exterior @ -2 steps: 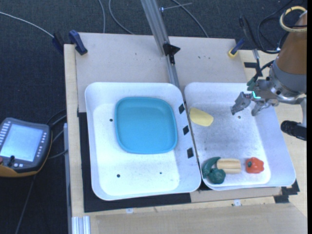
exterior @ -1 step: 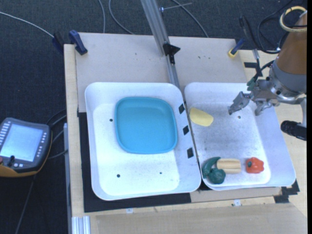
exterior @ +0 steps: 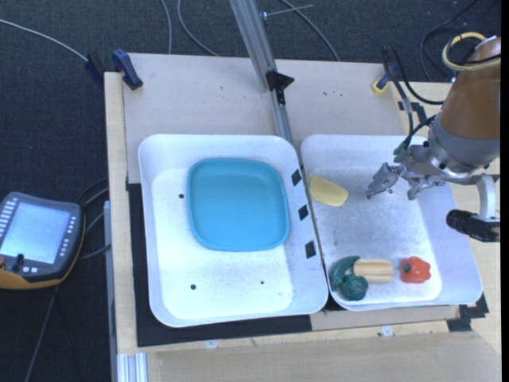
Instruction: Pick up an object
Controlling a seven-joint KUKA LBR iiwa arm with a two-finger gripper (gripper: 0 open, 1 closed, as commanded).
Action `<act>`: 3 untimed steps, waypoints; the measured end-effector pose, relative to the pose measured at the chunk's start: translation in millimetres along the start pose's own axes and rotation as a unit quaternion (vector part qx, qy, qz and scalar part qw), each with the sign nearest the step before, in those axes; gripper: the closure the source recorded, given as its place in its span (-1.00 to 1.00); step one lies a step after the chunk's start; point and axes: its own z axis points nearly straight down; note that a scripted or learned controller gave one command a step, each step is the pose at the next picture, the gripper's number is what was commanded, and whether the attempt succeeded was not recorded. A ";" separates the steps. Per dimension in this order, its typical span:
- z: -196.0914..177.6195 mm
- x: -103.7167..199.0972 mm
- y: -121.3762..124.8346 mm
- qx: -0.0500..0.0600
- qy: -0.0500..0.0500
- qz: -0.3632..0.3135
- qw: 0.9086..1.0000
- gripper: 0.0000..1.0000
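Right now my jaws [exterior: 395, 180] hang wide and empty above the right bin [exterior: 457, 237], approach step only. Nearest pick, the yellow piece [exterior: 328, 191], lies just beside them toward the divider; next I must shift over and descend.

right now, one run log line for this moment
end effector: above right bin, nothing held | yellow item: left of it | green, tan, red items: front edge

A robotics lab: bench [exterior: 199, 94] with clamps, loose floor cables [exterior: 159, 6], and a teach pendant [exterior: 36, 237].
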 end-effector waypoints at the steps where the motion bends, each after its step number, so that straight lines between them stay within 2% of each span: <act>1: 42.1 -2.5 0.0 0.000 0.000 0.000 1.000 -1.00; 2: 94.6 -2.1 -0.9 0.001 0.000 0.000 1.000 -1.00; 3: 81.3 -2.4 0.7 -0.002 0.000 0.000 1.000 1.00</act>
